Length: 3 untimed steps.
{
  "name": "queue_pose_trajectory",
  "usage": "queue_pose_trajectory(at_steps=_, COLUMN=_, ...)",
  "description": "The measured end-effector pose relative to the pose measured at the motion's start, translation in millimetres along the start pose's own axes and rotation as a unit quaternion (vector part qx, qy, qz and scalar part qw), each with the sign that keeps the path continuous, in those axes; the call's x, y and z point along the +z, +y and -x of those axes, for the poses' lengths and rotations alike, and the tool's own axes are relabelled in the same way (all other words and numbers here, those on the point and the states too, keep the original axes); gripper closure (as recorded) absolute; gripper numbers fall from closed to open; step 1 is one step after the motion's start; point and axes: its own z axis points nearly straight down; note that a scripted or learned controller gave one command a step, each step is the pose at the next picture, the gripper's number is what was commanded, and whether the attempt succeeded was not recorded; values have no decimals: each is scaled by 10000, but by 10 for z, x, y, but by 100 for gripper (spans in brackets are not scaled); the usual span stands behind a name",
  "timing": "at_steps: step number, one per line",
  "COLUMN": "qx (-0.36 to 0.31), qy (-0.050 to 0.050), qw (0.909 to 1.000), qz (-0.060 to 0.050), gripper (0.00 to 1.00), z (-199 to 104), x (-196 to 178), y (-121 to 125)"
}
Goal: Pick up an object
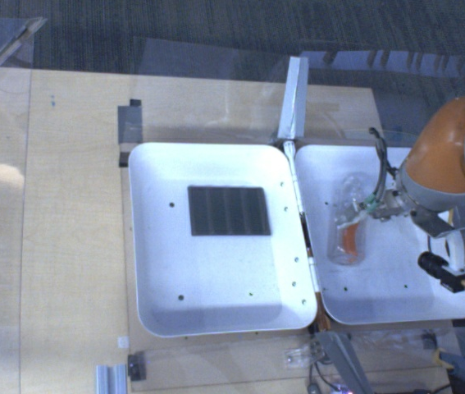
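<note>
The claw (377, 206) is reaching in over the right-hand shallow white plastic bin (396, 302), its tip sitting just beside the upper end of a clear crinkled plastic packet with an orange patch inside (348, 235); whether it is spread or pinching cannot be told, since the metal parts are blurring into the glossy wrap; touching or merely near the packet is equally unclear. The packet is lying on the bin floor, left of centre, close to the wall shared with the left-hand white bin (216, 302); its surface is shining and wrinkled. The grey arm with its rounded orange band (445, 150) is looming over the right bin's right side. In the left bin a dark ribbed rectangular panel (228, 211) is sitting flat near the middle; both bins are resting on the pale wooden tabletop (60, 245).
</note>
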Motion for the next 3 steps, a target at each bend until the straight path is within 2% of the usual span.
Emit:
queue_pose_trajectory(at_steps=1, qx=872, qy=37, qw=9961, qz=-133, gripper=0, z=-376, x=262, y=-56)
queue_pose_trajectory(at_steps=2, qx=861, qy=38, qw=9962, qz=-113, gripper=100, z=-376, x=157, y=-31)
queue_pose_trajectory(at_steps=3, qx=672, qy=97, qw=9972, qz=-323, gripper=100, z=-901, x=-544, y=806)
